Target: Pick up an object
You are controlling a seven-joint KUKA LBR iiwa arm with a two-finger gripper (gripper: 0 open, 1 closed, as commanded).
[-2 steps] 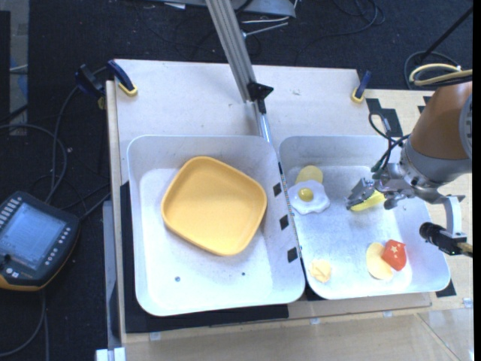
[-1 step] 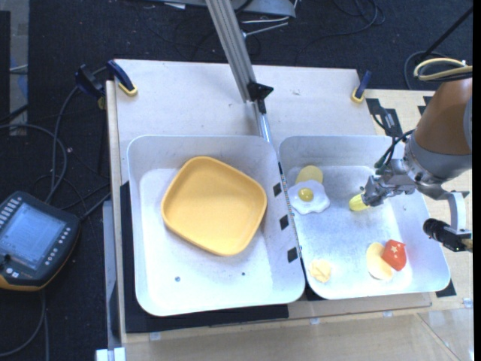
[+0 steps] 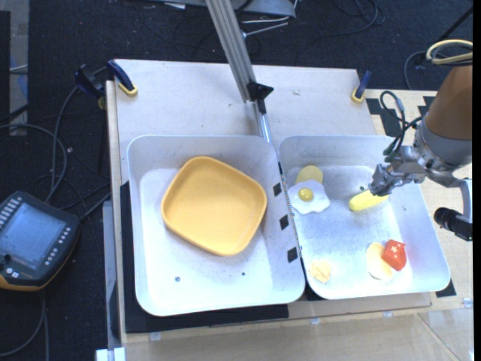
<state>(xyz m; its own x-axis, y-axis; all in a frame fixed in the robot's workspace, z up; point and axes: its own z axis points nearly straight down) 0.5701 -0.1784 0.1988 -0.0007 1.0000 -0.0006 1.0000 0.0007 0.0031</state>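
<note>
Over the right bin (image 3: 421,224), the tool (image 3: 381,186) is sitting low at the upper end of a yellow banana-like piece (image 3: 366,201); can't tell if it's gripping or just touching. Fried egg toy (image 3: 309,196) is lying just left of that piece, w/ a yellow disc (image 3: 310,174) peeking out behind it. Near the front, a red-and-cream item (image 3: 386,258) and a small pale chunk (image 3: 322,271) are lying apart. Left bin (image 3: 143,201) is carrying a yellow plate (image 3: 214,204).
</note>
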